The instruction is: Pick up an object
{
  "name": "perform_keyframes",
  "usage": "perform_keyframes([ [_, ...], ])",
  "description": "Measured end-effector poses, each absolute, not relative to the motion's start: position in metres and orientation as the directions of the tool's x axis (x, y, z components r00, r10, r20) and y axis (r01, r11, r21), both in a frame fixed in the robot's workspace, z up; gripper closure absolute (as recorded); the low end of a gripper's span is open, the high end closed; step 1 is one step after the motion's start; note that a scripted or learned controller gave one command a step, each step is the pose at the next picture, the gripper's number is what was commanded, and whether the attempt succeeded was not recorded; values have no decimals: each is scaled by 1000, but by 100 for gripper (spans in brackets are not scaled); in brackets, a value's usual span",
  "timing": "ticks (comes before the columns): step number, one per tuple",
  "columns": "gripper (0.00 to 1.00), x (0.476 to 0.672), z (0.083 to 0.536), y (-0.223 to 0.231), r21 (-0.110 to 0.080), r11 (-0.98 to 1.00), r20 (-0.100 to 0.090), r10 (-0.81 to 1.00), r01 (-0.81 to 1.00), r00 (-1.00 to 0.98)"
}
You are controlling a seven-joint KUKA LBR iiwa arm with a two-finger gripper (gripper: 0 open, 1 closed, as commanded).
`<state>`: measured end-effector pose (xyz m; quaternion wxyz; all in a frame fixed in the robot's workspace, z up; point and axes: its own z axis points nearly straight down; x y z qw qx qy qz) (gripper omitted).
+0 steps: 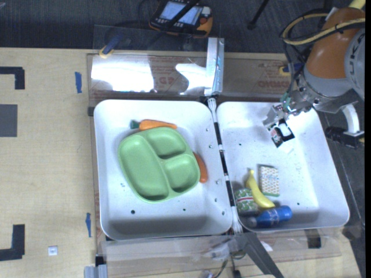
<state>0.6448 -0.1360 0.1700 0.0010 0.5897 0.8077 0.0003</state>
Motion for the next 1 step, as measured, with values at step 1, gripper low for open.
perform_keyframes([
  [1, 100, 634, 184, -86, -1, 342, 0, 940, 940, -342],
])
